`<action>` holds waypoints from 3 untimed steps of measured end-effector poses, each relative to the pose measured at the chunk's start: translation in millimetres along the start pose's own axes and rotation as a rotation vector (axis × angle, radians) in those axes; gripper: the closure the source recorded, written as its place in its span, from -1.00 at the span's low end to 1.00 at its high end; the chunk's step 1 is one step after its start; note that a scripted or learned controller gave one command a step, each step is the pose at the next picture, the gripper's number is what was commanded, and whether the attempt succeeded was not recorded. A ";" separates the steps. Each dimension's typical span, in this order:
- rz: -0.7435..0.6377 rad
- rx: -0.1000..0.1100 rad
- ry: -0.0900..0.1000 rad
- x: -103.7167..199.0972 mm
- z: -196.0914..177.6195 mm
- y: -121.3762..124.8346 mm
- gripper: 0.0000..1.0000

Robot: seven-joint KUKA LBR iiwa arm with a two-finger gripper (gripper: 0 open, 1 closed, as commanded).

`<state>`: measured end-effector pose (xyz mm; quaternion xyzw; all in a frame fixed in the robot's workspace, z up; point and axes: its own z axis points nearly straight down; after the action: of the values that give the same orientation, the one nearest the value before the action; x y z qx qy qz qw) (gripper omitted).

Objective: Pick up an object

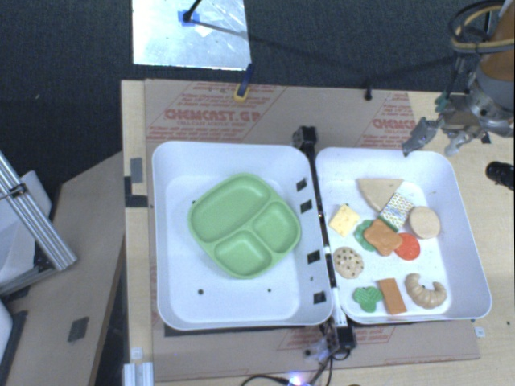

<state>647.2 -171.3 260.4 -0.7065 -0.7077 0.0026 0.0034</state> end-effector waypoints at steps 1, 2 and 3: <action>-0.002 -0.010 -0.002 0.3 -6.8 1.9 -1.00; 0.000 -0.008 -0.002 -4.1 36.4 -1.7 -1.00; 0.000 -0.006 -0.001 1.0 98.2 -3.3 -1.00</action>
<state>643.1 -170.2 162.3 -0.7066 -0.7076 0.0007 0.0012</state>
